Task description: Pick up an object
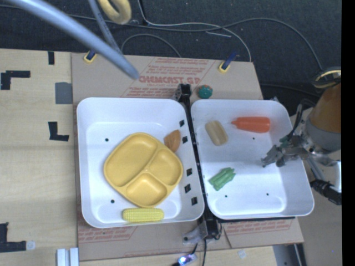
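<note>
My gripper (273,158) hangs over the right side of the right bin (288,203), its dark fingers pointing left, with nothing visible between them. An orange carrot (252,124) lies at the back of that bin, a tan bread roll (216,133) to its left, and a green vegetable piece (222,178) nearer the front left. In the left bin (91,112) sit a yellow divided plate (143,169), a brown piece (173,141) at the plate's back right corner and a yellow corn cob (142,214) at the front.
A small teal ball (205,91) rests on the cardboard behind the bins. A black clip divider (191,148) runs between the two bins. Cables cross the dark bench at the back. A grey pole slants across the top left.
</note>
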`<state>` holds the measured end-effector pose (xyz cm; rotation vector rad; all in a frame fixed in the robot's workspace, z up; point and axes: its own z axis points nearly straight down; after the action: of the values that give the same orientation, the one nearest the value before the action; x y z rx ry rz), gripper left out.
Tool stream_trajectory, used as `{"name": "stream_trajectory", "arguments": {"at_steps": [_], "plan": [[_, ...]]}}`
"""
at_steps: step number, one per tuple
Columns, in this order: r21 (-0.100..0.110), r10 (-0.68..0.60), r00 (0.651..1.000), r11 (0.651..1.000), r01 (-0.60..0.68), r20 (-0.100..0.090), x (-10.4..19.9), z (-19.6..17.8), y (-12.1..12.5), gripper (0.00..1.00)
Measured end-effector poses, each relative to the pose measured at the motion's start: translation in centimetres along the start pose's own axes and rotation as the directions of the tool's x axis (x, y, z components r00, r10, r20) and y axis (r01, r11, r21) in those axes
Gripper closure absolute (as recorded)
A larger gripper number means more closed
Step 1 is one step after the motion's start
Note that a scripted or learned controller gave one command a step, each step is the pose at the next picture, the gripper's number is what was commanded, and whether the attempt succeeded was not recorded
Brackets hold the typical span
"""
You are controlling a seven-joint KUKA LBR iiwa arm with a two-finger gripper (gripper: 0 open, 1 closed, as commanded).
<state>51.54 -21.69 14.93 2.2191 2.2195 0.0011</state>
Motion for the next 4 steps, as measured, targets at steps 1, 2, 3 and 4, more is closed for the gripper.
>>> {"name": "stream_trajectory", "arguments": {"at_steps": [1, 2, 3, 4], "plan": [[-0.001, -0.001, 1.000, 1.000, 0.001, 0.000, -0.2, -6.2, -0.3, 1.00], [0.001, -0.001, 1.000, 1.000, 0.001, -0.001, -0.2, -8.4, -0.2, 1.00], [0.004, -0.005, 1.000, 1.000, 0.005, -0.002, 6.0, -7.9, 0.4, 1.00], [0.005, -0.005, 1.000, 1.000, 0.005, -0.002, 11.3, -6.8, 1.8, 1.00]]}}
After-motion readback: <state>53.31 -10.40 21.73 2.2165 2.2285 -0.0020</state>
